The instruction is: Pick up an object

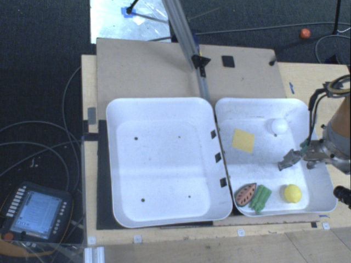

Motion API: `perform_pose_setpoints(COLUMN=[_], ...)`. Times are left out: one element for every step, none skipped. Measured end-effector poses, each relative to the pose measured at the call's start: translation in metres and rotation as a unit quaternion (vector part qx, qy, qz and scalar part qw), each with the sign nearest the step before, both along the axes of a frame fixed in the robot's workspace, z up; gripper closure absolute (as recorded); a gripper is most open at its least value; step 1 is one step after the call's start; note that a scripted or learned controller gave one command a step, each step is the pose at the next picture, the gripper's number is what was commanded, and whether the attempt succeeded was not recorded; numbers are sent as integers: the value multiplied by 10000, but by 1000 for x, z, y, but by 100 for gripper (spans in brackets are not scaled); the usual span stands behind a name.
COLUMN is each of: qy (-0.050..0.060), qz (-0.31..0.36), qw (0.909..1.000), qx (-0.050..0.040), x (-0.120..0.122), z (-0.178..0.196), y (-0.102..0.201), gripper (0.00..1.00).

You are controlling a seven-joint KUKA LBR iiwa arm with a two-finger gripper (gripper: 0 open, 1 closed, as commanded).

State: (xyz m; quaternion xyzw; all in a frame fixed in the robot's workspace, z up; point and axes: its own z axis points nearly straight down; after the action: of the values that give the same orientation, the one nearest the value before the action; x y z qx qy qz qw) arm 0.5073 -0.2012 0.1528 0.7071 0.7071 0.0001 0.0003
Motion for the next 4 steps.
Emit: perform_pose_setpoints(qy=[0, 0, 0, -6], qz=[0, 0, 0, 1], qw=[10000, 10000, 10000, 10000], qx=[0, 0, 0, -2], x=[0, 0, 0, 0], z=[0, 0, 0, 11], y=[0, 0, 0, 0], gripper=[0, 0, 0, 100])
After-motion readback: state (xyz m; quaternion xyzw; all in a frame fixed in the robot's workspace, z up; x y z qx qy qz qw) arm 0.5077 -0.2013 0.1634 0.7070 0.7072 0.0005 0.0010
